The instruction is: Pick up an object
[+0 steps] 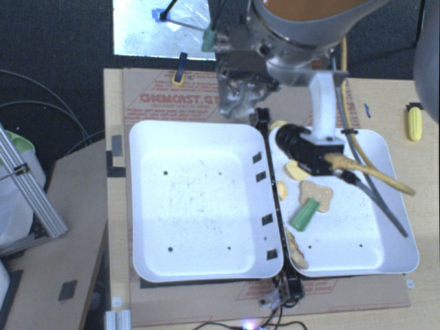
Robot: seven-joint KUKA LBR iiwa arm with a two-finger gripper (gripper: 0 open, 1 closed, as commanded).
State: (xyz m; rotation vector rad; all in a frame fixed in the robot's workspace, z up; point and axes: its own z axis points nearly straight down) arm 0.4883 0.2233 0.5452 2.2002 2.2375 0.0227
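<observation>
Item 1. Claw (pixel 239 100): metal head under the grey and orange arm, over the printed cardboard just beyond the far rim of the left bin, near the seam between the two bins. Whether it is open or closed cannot be told, and nothing can be seen held in it.

Item 2. Left bin (pixel 144 184): white and shallow, lying below the claw toward the camera.

Item 3. Right bin (pixel 392 246): white and shallow, to the right of the claw and nearer the camera, edge to edge with the left bin.

Item 4. Green block (pixel 304 214): in the right bin, well apart from the claw, down and to its right, and tilted.

Item 5. Tan piece (pixel 317 192): touching the green block's upper end, on the side nearer the claw.

Item 6. Yellow piece (pixel 296 171): just above the tan piece and closer to the claw.

Item 7. Second tan piece (pixel 297 250): at the right bin's left wall, the farthest of the pieces from the claw.

Item 8. Cardboard sheet (pixel 172 96): red lettering, under both bins.

Item 9. Yellow-handled tool (pixel 414 122): on the bench, far right of the claw, outside the bins.

Item 10. Blue clip (pixel 180 69): left of the claw, at the cardboard's far edge.
</observation>
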